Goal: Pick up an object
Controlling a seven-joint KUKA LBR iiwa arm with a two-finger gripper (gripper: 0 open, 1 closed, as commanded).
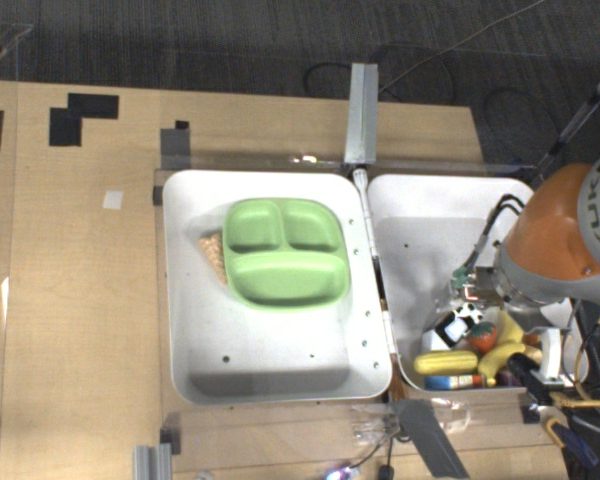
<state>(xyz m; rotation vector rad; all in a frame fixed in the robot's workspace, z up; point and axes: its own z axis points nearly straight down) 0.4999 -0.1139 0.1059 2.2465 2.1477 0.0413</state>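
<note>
Two shallow white bins sat side by side on the bench. The left bin (pixel 190 298) held a green divided plate (pixel 283 252) toward its far half, lying flat, with its long single compartment on the near side and two smaller compartments on the far side. A tan textured item (pixel 213 256) lay partly under the plate's left edge.

The right bin (pixel 420 218) carried a cluster of small objects in its near right corner. A yellow cylindrical object (pixel 449 363) lay with its long axis running left to right. Just nearer than it, a blue marker-like object (pixel 450 381) lay parallel, its red end pointing right. A banana-like yellow object (pixel 505 353) lay to their right, curving toward the near side. A black-and-white item (pixel 458 323) sat at the far edge of the cluster.

The gripper (pixel 467 293) was positioned over the cluster's far edge, beneath the orange band (pixel 555 233). Whether it was apart or together could not be determined.
</note>
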